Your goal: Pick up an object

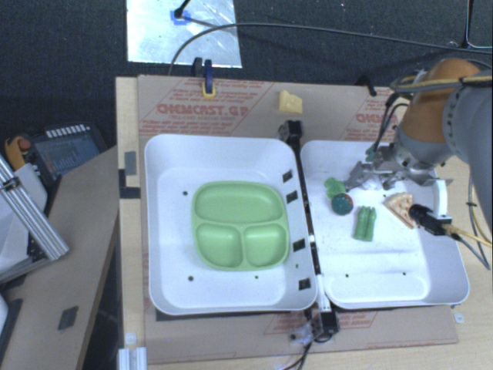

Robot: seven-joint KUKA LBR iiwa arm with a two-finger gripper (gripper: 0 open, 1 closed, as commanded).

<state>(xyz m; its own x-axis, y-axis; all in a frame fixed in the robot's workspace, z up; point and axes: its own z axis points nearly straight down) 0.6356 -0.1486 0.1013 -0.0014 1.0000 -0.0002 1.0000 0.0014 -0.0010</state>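
The right white bin (385, 280) holds a few small objects. A small green piece (333, 185) and a teal ball (341, 203) lie close together near its left wall. A green ribbed block (364, 223) sits just right of and below them. A tan wedge-shaped piece (399, 205) lies further right. My gripper (376, 172) is low over the back of this bin, above and right of the green piece and apart from it. The grey arm with its orange band (447, 75) reaches in from the right. I see nothing held in the gripper.
The left white bin (166, 206) holds a green divided plate (239, 226). A yellow block (290, 102) lies on the cardboard behind the bins. A black divider (302, 206) runs between the bins. Cables trail along the right bin's right side.
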